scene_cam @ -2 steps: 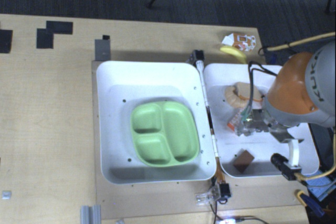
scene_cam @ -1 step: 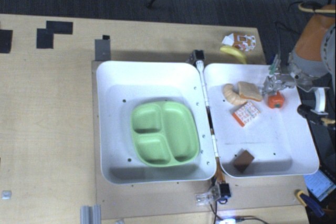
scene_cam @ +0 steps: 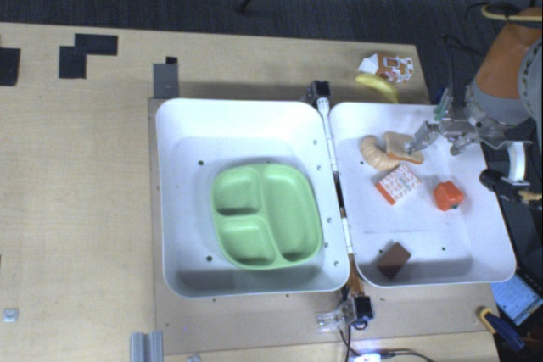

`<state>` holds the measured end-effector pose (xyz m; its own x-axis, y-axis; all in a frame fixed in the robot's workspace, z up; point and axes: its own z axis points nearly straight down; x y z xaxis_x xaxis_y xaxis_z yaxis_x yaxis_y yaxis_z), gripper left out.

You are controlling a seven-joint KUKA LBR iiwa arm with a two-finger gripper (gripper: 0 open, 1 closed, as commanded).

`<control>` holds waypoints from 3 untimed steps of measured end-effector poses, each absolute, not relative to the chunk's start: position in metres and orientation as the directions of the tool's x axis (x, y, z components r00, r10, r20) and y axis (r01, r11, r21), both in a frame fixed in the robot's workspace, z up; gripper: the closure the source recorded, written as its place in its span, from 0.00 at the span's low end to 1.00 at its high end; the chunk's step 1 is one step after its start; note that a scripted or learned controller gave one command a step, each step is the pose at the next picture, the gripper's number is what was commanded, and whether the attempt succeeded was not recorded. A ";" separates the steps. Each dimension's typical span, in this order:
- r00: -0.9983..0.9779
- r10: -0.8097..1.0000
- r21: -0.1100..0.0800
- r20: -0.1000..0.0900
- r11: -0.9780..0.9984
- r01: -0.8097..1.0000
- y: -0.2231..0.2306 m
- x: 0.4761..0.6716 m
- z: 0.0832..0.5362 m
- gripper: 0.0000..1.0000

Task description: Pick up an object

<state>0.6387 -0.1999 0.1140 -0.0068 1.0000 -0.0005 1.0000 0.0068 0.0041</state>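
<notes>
Brown block (scene_cam: 394, 259), nearest the camera, lies at six o'clock in the right bin (scene_cam: 488, 258). Gripper (scene_cam: 422, 137) at twelve o'clock, fingers spread and holding nothing, tips just over the tan bread piece (scene_cam: 389, 147); outward lie a red-and-white packet (scene_cam: 398, 183) centrally and an orange fruit (scene_cam: 449, 196) at three o'clock. Bread piece judged light, soft and crushable, best taken across its narrow middle.
</notes>
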 end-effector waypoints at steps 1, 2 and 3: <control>-0.006 1.000 0.012 -0.003 0.006 1.000 -0.155 0.652 0.092 0.00; -0.012 1.000 0.017 -0.005 0.012 1.000 -0.154 0.654 0.103 1.00; -0.013 1.000 0.016 -0.004 0.013 1.000 -0.154 0.653 0.103 0.00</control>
<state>0.6534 -0.1542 0.1026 -0.0125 0.9999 -0.0044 0.9998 0.0126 0.0163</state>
